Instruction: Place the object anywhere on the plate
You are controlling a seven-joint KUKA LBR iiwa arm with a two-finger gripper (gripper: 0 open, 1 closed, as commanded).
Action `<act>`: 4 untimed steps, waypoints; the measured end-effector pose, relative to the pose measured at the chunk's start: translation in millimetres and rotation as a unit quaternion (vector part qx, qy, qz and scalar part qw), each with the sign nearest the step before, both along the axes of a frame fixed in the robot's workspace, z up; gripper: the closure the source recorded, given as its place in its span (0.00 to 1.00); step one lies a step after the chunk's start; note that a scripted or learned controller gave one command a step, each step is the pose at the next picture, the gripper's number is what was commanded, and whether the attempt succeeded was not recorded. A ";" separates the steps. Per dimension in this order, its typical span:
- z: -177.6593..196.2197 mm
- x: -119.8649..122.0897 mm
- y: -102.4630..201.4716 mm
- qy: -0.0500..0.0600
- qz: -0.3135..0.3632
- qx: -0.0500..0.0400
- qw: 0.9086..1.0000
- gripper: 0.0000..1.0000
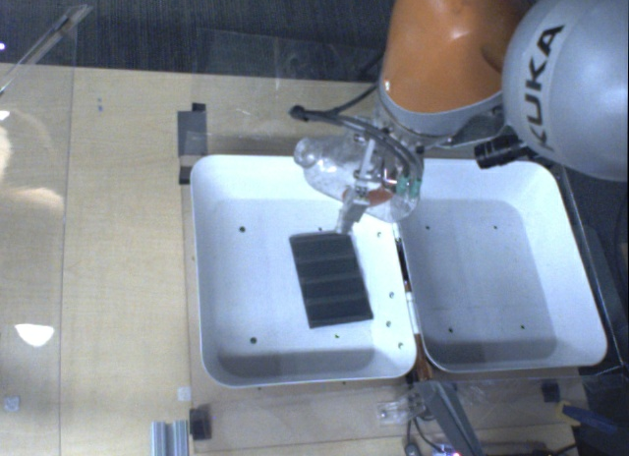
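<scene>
A: Where did the flat, dark, ridged rectangular plate [331, 278] lie?
B: In the left shallow white bin [228, 277].
A: And the grey two-finger gripper [352, 216]?
B: Above that bin's rear edge, beside a clear plastic object [329, 161].

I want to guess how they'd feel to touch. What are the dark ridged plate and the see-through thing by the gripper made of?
The plate looks like matte dark plastic or rubber: no shine, ridges running across it. The see-through thing looks like clear glossy plastic, maybe a bottle: the bin shows through it, with bright glints.
</scene>
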State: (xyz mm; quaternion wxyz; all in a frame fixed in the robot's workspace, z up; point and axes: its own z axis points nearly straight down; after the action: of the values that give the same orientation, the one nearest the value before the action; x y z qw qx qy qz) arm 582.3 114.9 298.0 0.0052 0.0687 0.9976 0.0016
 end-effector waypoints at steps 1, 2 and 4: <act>17.6 -14.7 -59.4 0.000 0.105 -0.001 0.994 1.00; 30.0 -47.9 -32.0 0.000 0.229 -0.002 0.973 1.00; 41.9 -45.8 -30.9 -0.005 0.228 -0.002 0.974 1.00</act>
State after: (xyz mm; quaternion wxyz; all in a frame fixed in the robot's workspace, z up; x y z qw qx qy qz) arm 536.5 84.1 339.9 0.0102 -0.1603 0.9870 0.0016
